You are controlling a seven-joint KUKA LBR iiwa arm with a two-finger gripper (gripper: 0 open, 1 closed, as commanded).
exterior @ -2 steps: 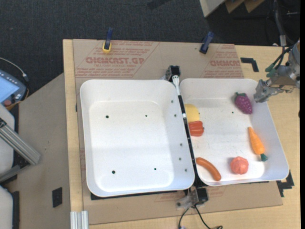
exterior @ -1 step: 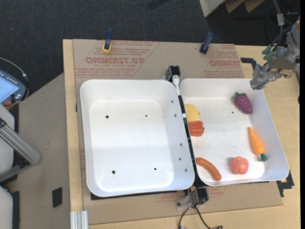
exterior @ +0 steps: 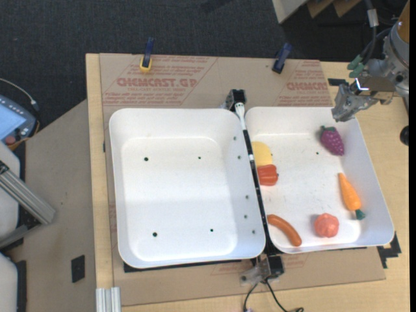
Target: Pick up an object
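The right bin (exterior: 305,125) holds several toy foods. A purple grape bunch (exterior: 332,140) lies near its far right corner. An orange carrot (exterior: 350,194) lies along the right wall. A red tomato (exterior: 327,225) and an orange-red sausage (exterior: 285,229) sit near the front. A yellow piece (exterior: 261,152) and a red pepper (exterior: 268,175) rest against the left wall. My gripper (exterior: 342,111) hangs over the bin's far right corner, just above and behind the grapes, with nothing seen in it.
The left bin (exterior: 172,184) sits beside the right one, divided by a black strip (exterior: 249,168). Both rest on a cardboard sheet (exterior: 195,80) held by a yellow clamp (exterior: 146,60) and a blue clamp (exterior: 281,58). Cables hang at the upper right.
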